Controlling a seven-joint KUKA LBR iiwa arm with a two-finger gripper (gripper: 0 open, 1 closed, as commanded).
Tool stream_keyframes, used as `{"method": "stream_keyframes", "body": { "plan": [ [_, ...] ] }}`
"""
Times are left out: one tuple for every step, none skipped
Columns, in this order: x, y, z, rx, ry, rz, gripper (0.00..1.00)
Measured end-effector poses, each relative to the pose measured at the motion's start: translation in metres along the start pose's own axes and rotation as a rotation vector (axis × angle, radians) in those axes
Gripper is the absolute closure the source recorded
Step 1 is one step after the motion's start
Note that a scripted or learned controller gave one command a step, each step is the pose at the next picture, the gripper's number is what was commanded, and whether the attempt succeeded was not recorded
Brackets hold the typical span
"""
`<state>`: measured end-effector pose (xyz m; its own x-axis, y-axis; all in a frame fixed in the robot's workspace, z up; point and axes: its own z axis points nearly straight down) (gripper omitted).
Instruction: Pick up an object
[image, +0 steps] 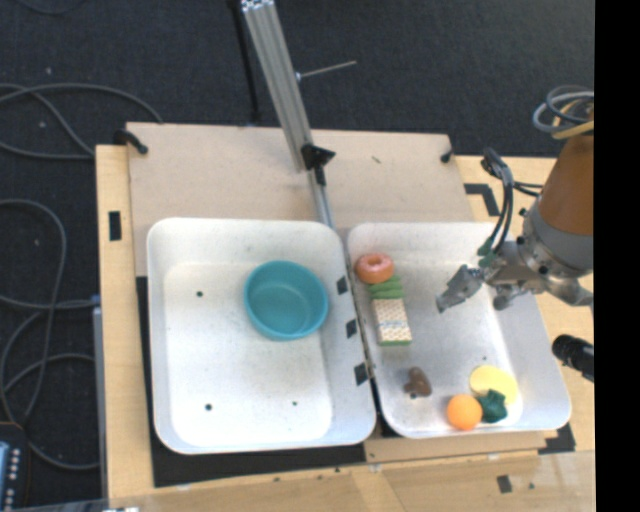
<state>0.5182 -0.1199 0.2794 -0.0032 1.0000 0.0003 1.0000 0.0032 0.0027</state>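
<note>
You are looking at the left bin (200, 400), which is holding a teal bowl (287, 299) sitting upright near its right side. Moving right, the right bin (530, 330) is carrying the likely pick candidates: an orange ring (375, 267), a green piece (386, 290) and a speckled sponge block (392, 322) lining its left wall, a small brown lump (417, 381) lower down, and a yellow item (492, 380), an orange ball (463, 411) and a green toy (493, 406) huddling in the near right corner. The gripper (462, 287) is hanging over the bin's bare middle, apart from all of these and carrying nothing; how wide the jaws are standing, you cannot tell.
</note>
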Motion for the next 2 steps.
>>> {"method": "stream_keyframes", "body": {
  "plan": [
    [0.000,0.000,0.000,0.000,0.000,0.001,0.00],
    [0.003,-0.004,0.044,0.004,-0.002,0.004,0.00]
  ]
}}
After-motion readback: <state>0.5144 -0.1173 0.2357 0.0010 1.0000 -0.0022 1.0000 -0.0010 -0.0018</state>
